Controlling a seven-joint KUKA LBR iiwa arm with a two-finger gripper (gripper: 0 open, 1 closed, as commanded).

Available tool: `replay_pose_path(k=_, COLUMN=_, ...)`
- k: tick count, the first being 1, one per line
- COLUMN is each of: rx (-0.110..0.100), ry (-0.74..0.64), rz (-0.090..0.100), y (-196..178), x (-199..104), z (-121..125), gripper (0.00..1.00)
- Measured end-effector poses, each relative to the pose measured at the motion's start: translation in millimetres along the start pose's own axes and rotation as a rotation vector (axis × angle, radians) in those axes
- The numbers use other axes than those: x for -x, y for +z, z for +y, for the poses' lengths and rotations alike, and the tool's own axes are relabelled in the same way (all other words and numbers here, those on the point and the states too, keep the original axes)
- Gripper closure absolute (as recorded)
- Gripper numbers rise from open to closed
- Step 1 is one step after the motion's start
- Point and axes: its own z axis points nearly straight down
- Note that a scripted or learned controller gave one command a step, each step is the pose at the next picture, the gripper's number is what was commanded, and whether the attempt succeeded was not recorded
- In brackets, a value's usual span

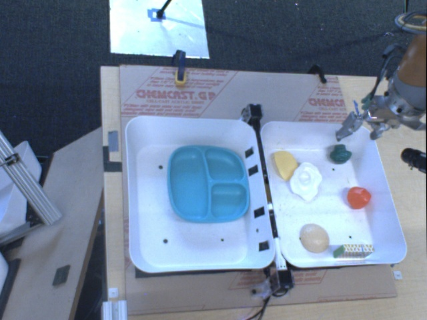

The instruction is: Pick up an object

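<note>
The claw (361, 127) is seen spread open and empty above the right white bin (390, 209), near a small dark-green lumpy toy (341, 154). The toy is judged light, stiff and best pinched across its middle.

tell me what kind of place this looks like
Most likely a robotics lab test bench: a gripper on a grey arm hangs over two white bins, one holding toy food such as a fried egg.

Small dark-green lumpy object (341, 154) lies in the white right bin's (387, 199) upper right of the frame, resting unheld.
</note>
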Motion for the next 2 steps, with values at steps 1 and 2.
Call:
replay_pose_path(k=1, rx=-0.002, ry=-0.002, rz=0.0, y=56, x=-9, z=2, gripper=0.0)
replay_pose_path(k=2, rx=-0.002, ry=-0.003, rz=0.0, y=117, x=-11, z=0, gripper=0.0)
